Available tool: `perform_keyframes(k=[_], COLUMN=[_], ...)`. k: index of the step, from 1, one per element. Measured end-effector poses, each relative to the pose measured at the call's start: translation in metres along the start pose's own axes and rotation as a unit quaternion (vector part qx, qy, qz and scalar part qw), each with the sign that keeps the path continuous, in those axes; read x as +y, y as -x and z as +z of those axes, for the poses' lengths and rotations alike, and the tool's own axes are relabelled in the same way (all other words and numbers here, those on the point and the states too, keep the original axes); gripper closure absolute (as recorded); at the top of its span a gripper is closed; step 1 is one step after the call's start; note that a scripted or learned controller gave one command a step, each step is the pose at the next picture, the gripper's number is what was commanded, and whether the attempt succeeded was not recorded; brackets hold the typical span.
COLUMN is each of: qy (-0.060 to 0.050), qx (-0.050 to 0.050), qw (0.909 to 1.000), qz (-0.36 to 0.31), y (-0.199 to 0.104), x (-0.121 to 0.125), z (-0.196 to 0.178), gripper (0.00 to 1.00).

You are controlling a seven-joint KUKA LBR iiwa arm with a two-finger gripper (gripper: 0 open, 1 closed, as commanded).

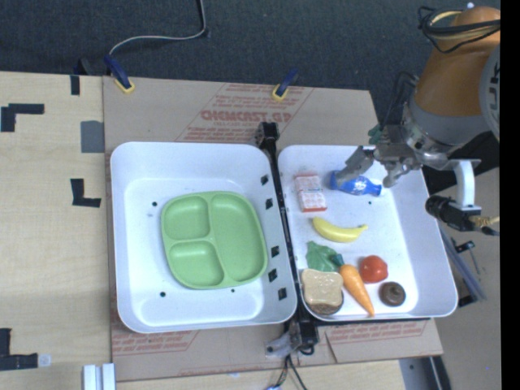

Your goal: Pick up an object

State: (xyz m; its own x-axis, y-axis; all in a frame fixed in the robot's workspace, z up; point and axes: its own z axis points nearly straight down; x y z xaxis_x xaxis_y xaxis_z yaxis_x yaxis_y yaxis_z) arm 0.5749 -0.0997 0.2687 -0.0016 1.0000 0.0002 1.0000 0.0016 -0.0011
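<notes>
From my seat the gripper (375,169) hangs over the far end of the right bin (422,218), its two fingers spread wide apart, one slanting down to the left and the other to the right, with nothing held between them. The thing nearest it is the blue bottle (356,186), lying on its side on the bin floor, just below and a little left of the midpoint between the fingertips. Its long axis runs roughly left to right across the view, cap end toward the right, which I judge to be close to the line the fingers open along; I'd want the wrist turned so the fingers close across the bottle's narrow width and not along its length. I can't say for sure whether the left fingertip is touching the bottle or just hovering above it, as the slant of the camera hides the height. The red-and-white packet (309,192) sits just left of the bottle, and the banana (339,231) lies nearer me, both apart from the fingers. The green tray (214,239) lies in the left bin (130,185), well away from the arm.
</notes>
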Motion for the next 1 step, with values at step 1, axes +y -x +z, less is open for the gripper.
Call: perform_keyframes(k=[1], qy=[-0.001], qx=[0.0], qw=[1.0], qz=[0.0], y=[-0.0332], x=[0.0047], z=[0.0854], gripper=[0.0])
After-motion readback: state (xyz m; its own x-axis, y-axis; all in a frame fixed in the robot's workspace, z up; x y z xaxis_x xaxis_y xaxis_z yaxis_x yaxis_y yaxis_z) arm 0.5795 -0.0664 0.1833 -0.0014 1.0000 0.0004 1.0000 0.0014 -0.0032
